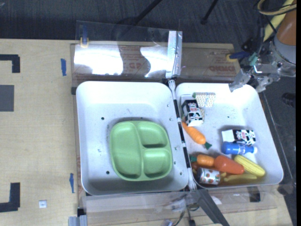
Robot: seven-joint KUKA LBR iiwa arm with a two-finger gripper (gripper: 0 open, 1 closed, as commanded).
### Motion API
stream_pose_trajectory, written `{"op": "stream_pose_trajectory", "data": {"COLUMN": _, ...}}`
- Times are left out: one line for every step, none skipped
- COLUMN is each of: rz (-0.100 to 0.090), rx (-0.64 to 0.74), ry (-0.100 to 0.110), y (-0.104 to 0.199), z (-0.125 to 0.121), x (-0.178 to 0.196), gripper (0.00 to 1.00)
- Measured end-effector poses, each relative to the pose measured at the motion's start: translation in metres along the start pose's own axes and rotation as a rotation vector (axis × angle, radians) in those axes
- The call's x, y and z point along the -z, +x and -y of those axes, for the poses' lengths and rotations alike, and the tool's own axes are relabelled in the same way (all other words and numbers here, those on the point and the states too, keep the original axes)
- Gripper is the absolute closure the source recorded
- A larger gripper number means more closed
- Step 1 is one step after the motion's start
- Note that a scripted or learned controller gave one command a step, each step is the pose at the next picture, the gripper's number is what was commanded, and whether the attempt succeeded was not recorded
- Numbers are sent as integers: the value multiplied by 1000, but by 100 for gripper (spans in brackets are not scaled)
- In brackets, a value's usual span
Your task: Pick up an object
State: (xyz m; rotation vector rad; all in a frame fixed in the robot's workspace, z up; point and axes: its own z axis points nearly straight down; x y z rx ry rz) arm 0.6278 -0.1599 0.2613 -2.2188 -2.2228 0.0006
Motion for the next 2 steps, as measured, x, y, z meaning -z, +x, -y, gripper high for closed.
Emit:
{"op": "stream_pose_trajectory", "data": {"rz": 0, "rx": -69, "ry": -2, "y": 23, "z": 68, "x": -132, "gripper": 0}}
{"op": "stream_pose_trajectory", "data": {"rz": 2, "rx": 208, "ry": -5, "y": 76, "z": -21, "x": -76, "gripper": 0}}
